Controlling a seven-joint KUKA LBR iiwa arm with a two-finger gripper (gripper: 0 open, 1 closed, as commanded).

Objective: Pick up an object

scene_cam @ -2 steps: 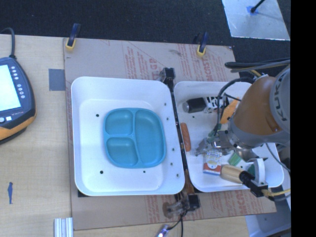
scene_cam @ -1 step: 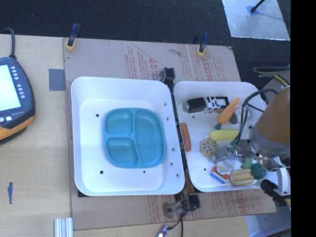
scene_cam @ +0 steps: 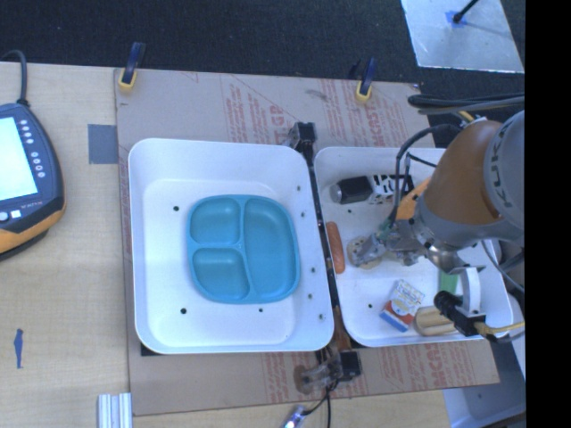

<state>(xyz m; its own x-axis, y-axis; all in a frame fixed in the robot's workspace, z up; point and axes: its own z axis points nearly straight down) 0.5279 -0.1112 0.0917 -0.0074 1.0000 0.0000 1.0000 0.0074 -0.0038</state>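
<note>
Two shallow white bins sit side by side on the surface (scene_cam: 80,266). The left bin (scene_cam: 156,239), in the middle of the frame, holds one thing: a blue divided plate (scene_cam: 243,248) with three compartments, lying flat near the bin's centre.

The right bin (scene_cam: 357,324), at the right of the frame, holds the rest of the clutter. A black cylinder (scene_cam: 354,189) lies near its upper left corner, and just right of it is one black-and-white striped piece (scene_cam: 389,184). One brown, sausage-shaped object (scene_cam: 335,246) lies along the bin's left wall. Toward the lower right are one small white, red and blue packet (scene_cam: 401,303), one tan block (scene_cam: 432,322) just right of the packet, and one green-and-white object (scene_cam: 457,285) above that block.

The single arm (scene_cam: 473,185) reaches in from the right edge, its orange band above the right bin. The gripper (scene_cam: 375,250) hangs low over the middle of that bin, just right of the brown object; whether its jaws are wide, narrow or closed on something cannot be told.

Two blue-handled clamps, one (scene_cam: 131,66) at upper left and one (scene_cam: 364,78) at upper centre, grip the cardboard sheet (scene_cam: 223,105) under the bins. One control pendant (scene_cam: 22,176) lies at the left edge.
</note>
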